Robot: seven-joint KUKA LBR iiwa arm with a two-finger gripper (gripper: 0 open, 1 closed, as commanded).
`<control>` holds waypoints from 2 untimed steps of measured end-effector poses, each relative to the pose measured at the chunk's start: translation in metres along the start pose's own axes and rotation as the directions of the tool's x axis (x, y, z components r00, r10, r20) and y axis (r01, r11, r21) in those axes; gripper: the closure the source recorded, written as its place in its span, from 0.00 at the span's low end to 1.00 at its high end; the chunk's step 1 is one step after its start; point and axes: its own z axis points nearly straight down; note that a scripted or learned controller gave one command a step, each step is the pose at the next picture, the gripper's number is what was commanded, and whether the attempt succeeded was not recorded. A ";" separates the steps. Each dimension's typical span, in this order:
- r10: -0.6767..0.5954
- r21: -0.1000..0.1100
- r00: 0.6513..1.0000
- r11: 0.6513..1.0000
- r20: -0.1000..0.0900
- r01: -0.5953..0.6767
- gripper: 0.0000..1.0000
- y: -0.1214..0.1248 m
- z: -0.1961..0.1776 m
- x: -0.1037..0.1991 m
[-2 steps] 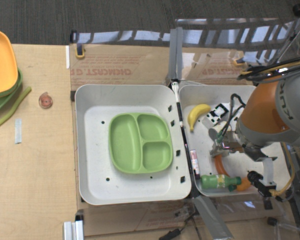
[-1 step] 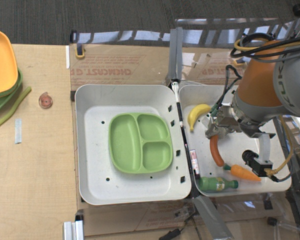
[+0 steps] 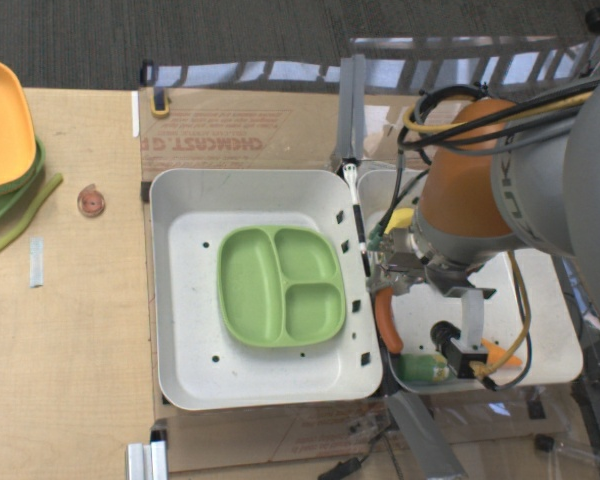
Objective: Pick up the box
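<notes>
The arm (image 3: 480, 168) leans in low over the right bin (image 3: 550, 358), its orange band and grey wrist covering most of what lies inside. The tool (image 3: 405, 268) sits at the bin's left side, close to the wall it shares with the left bin (image 3: 180, 268). How far it is open, and whether it has hold of anything, cannot be told from here; the wrist and cables hide it.

No box can be picked out with certainty. What does show in the right bin is an orange-red sausage-shaped thing (image 3: 387, 325) near the left wall, a green bottle-like item (image 3: 420, 368) along the front edge, a small orange piece (image 3: 500, 356) and a yellow scrap (image 3: 400, 218) beside the wrist. If the box is in this bin, it probably lies under the arm. The left bin holds a green divided plate (image 3: 280, 286).

By the look of it, the step in hand is the reach down for a grasp. The next move calls for closing squarely on the box alone, then lifting straight up, clear of the bin wall and the neighbouring items.
</notes>
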 end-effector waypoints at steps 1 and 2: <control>-0.260 -0.003 0.966 0.966 0.002 0.260 1.00 0.046 -0.024 -0.023; -0.015 -0.001 1.000 1.000 0.002 0.015 1.00 0.071 0.000 -0.003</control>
